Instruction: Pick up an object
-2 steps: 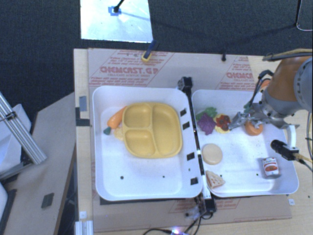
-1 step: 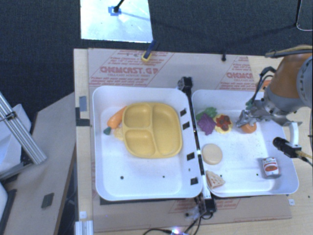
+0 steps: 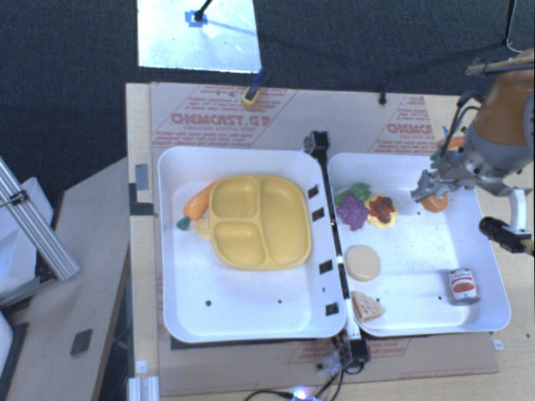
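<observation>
My gripper [image 3: 429,190] hangs over the far right part of the right bin [image 3: 435,322], right at a small orange fruit [image 3: 437,203] that lies just below its tip. The arm hides the contact, so I cannot say if the fruit is held. Other items in this bin: a purple grape bunch [image 3: 352,214] with a green piece [image 3: 355,192] behind it, a red and yellow toy [image 3: 384,210], a round beige disc [image 3: 363,262], a sandwich wedge [image 3: 366,307] and a small can [image 3: 462,286].
The left bin [image 3: 171,257] holds a yellow divided plate [image 3: 255,221] with a carrot [image 3: 197,200] at its left side. A black divider [image 3: 333,232] runs between the bins. A dark fitting [image 3: 503,234] sits at the right bin's right rim.
</observation>
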`<state>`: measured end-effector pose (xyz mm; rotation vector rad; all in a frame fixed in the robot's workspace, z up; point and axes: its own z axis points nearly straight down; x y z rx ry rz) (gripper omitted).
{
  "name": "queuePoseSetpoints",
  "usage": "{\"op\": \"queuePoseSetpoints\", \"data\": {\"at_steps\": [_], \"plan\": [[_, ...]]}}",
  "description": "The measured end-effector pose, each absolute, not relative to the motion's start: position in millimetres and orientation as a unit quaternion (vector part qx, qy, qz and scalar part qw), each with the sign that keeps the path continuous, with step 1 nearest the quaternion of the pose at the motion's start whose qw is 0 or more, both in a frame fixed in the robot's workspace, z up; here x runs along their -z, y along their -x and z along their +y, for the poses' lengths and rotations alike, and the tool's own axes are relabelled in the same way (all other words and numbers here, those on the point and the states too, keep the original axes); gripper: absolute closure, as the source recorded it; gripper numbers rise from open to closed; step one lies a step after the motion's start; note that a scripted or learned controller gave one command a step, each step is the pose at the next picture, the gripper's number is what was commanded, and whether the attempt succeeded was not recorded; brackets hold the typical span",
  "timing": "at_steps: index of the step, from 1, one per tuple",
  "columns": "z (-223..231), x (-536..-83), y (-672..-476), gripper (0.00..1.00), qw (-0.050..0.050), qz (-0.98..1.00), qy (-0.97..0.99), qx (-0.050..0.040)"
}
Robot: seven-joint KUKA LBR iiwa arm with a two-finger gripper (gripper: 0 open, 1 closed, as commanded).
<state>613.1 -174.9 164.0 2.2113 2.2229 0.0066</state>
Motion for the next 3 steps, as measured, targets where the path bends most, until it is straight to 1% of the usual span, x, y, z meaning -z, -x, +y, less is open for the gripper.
{"op": "queuePoseSetpoints", "data": {"at_steps": [1, 2, 3], "plan": [[-175, -219, -615.0, 1.0, 0.003, 0.709, -0.705, -0.002], [-133, -214, -596.3, 1.0, 0.0, 0.71, -0.705, -0.0003], [-86, -209, -573.7, 1.0, -0.001, 0.71, -0.704, -0.0002]]}}
